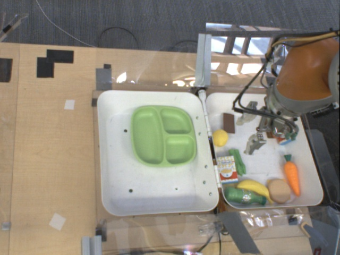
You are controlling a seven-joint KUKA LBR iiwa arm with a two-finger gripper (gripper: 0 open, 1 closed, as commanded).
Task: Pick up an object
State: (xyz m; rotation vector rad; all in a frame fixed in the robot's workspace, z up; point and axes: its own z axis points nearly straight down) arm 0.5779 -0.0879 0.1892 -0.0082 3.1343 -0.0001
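My gripper (pixel 256 141) hangs over the right bin (pixel 313 193), above bare floor in its upper middle. Its fingers look open with nothing between them. Left of it lie a yellow lemon (pixel 220 137) and a brown block (pixel 228 122). A small red and blue item (pixel 286 136) is partly hidden under the wrist on the right. Along the bin's front are a green vegetable (pixel 238 161), a small carton (pixel 227 169), a banana (pixel 253 186), a green bottle (pixel 245 197), a tan round item (pixel 279 190) and a carrot (pixel 291 177).
The left bin (pixel 114 195) holds a green divided plate (pixel 163 136). A metal divider (pixel 208 142) separates the two bins. The arm's orange band (pixel 305 70) and cables hang over the right bin's back right corner.
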